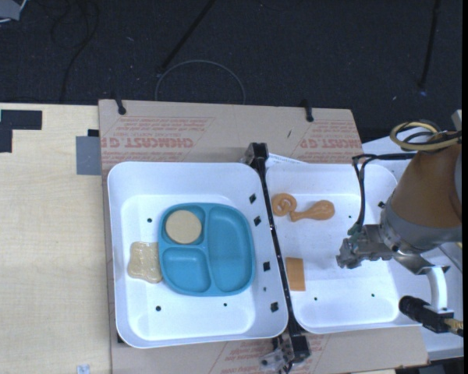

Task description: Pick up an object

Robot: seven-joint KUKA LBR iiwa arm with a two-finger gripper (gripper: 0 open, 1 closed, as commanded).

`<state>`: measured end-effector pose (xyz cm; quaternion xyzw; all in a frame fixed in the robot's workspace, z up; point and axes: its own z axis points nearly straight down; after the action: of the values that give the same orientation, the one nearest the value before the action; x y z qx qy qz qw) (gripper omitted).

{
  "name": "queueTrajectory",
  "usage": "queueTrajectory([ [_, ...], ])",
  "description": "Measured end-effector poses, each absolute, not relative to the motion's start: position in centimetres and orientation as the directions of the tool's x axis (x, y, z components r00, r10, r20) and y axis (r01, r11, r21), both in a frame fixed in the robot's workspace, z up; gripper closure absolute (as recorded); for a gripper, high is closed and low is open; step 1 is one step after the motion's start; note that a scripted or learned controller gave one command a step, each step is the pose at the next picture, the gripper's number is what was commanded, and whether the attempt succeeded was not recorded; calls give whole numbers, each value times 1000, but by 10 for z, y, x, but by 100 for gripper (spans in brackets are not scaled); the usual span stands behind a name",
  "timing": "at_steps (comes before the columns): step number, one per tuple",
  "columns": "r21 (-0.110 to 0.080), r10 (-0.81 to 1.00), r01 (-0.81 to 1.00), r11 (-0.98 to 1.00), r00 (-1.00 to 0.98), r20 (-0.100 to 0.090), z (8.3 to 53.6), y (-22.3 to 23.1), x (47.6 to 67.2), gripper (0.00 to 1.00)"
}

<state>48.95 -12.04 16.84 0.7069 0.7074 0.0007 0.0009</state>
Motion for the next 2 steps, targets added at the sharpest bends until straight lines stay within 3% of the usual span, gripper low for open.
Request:
queueTrajectory([
  [2, 2, 1000, 1000, 1, -1, 0, 261, -113, 484, 100],
])
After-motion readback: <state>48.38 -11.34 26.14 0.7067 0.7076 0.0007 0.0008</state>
